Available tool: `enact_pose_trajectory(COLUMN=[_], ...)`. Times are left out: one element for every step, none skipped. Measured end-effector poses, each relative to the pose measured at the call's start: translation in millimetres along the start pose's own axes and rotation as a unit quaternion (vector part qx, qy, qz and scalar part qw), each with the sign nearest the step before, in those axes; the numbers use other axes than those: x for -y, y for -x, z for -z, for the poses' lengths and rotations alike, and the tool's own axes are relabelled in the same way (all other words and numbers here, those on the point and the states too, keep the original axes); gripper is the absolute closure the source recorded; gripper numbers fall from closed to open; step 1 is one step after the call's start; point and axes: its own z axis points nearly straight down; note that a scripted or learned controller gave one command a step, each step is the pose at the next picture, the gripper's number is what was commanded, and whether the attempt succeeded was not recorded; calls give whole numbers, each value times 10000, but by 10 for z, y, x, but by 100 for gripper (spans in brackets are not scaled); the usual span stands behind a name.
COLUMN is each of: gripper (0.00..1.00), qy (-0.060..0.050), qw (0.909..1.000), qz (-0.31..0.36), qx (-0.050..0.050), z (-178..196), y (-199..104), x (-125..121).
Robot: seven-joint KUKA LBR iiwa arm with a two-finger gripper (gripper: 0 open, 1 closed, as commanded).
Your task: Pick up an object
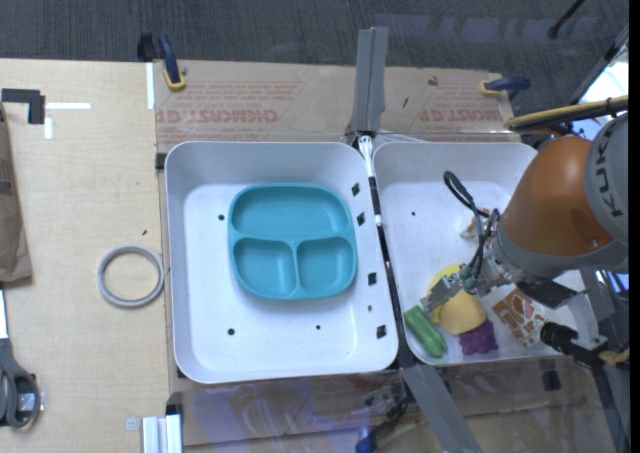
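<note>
In right bin (420,191): claw (456,288) low over yellow object (462,314) (beside green one (424,331)); grip state unclear.

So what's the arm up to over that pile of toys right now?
Gripper low in the right bin, over the yellow toy; grip unclear. Green piece and purple piece crowd beside it. Blue tray in the left bin.

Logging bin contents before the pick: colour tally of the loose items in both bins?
Teal: 1, divided plate in the left bin
Green: 1, green item in the right bin
Yellow: 1, yellow item
Purple: 1, purple item
Orange-and-white: 1, printed packet
Total: 5 visible; the arm may hide more.
</note>
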Motion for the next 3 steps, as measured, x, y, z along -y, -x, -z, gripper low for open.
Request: enact_pose_trajectory(gripper=[0, 100, 100], qy=[22, 28, 20], qw=[9653, 9661, 9941], qz=[2611, 2581, 1087], qx=[20, 17, 16], z=[14, 100, 331], y=[-62, -50, -93], x=[105, 103, 72])
